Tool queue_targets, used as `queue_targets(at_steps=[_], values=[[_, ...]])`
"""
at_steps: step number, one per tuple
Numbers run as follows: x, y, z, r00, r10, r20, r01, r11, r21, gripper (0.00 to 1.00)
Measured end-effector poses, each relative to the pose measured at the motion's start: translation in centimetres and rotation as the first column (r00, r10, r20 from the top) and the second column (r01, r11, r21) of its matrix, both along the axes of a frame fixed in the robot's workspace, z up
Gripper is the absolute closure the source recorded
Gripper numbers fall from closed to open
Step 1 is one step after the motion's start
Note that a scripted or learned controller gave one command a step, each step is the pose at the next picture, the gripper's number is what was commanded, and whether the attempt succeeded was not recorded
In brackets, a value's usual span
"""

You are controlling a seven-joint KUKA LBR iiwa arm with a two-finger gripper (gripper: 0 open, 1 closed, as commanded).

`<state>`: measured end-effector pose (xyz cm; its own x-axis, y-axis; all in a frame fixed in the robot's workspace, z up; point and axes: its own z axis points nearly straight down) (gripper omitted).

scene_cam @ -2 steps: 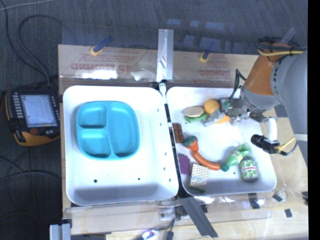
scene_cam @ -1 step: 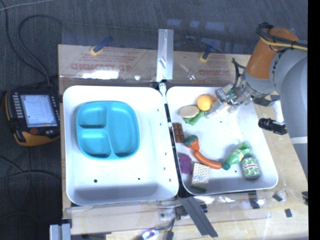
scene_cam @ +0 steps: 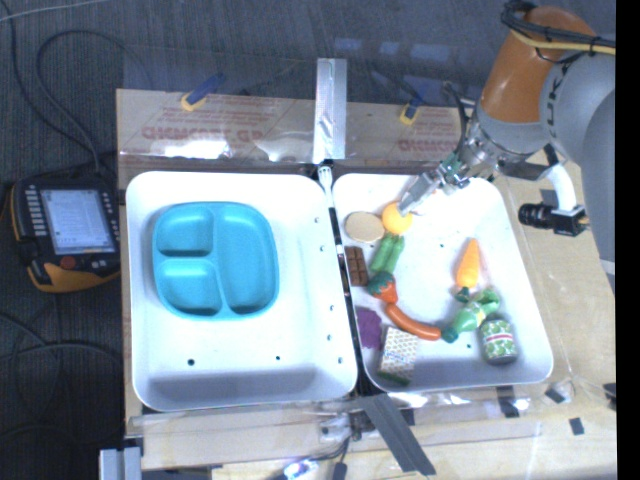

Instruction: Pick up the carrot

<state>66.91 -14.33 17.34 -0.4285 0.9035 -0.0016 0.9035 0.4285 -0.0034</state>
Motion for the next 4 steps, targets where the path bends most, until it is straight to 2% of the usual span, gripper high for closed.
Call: queue_targets(at_steps=[1, 2, 3, 4], values=[[-0.3, 0.2, -8.3, 0.99, 0.142, -0.009, -0.142, 0.99, 0.001, 0.0], [-3.1, -5.2, -2.3, 0.99, 0.14, 0.0, -0.14, 0.99, 0.002, 0.0], [-4.1, -7.5, -7.2, 0.973, 0.229, 0.019, -0.229, 0.973, -0.003, 0.0], [-4.1, -7.5, -7.2, 0.973, 0.229, 0.019, -0.229, 0.973, -0.003, 0.0]])
